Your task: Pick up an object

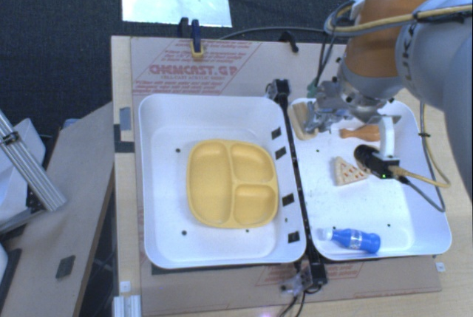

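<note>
Seemingly nothing is lifted yet: the pincer [319, 120], whose grip cannot be told, sits low in the right bin [425, 223] by a tan object [301, 118] at its far-left corner.

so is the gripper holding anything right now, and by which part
Cannot be told: the gripper is low over the tan object in the right bin, but no grasp is visible.

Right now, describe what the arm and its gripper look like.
The arm is a thick, rounded grey body with a bulbous orange band above the wrist. Black and pale cables loop around the band and run down toward the wrist. Below sits a darker metallic gripper, a compact boxy assembly of grey parts. No lettering or markings are legible.
</note>
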Robot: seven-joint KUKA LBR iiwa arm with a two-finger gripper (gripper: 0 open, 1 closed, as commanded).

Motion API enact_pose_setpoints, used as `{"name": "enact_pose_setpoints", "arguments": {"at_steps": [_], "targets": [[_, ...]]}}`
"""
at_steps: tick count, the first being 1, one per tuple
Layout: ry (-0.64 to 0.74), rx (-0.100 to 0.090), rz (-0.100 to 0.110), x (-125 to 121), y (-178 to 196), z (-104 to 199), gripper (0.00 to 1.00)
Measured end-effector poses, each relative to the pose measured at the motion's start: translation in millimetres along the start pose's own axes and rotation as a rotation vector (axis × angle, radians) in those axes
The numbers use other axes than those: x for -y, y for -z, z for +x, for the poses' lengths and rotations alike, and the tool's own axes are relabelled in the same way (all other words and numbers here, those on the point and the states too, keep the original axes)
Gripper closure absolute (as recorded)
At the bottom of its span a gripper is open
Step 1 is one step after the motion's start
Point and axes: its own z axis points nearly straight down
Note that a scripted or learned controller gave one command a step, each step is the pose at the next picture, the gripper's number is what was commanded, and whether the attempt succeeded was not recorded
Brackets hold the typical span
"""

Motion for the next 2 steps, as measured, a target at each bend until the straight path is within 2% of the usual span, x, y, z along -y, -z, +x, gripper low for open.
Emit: {"name": "enact_pose_setpoints", "arguments": {"at_steps": [2], "targets": [[0.003,-0.002,-0.001,27.2,12.7,114.0,1.00]]}}
